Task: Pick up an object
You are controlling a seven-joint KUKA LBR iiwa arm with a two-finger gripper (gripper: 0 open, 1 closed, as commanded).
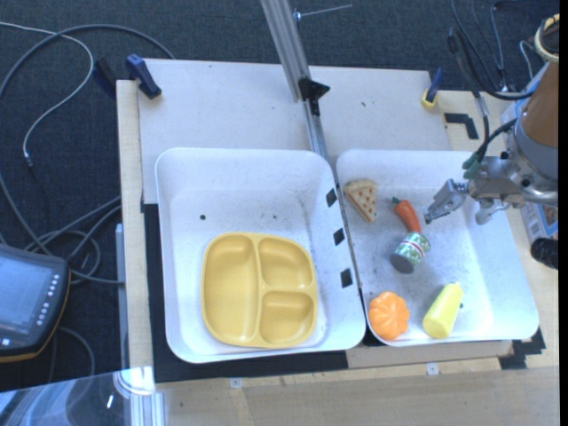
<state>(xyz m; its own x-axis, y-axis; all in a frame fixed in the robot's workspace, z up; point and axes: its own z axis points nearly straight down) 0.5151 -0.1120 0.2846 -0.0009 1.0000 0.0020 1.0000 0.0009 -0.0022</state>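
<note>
We see the end effector (462,204) hanging over the right bin (506,264), its two fingers spread apart with nothing between them. In that bin lie a pizza slice (361,199), a small carrot (406,214) just left of the fingers, a tipped can (410,251) touching the carrot's lower end, an orange pumpkin (388,315) and a yellow block (442,310) near the front rim. The left bin (177,202) holds a yellow divided plate (259,288).
</note>
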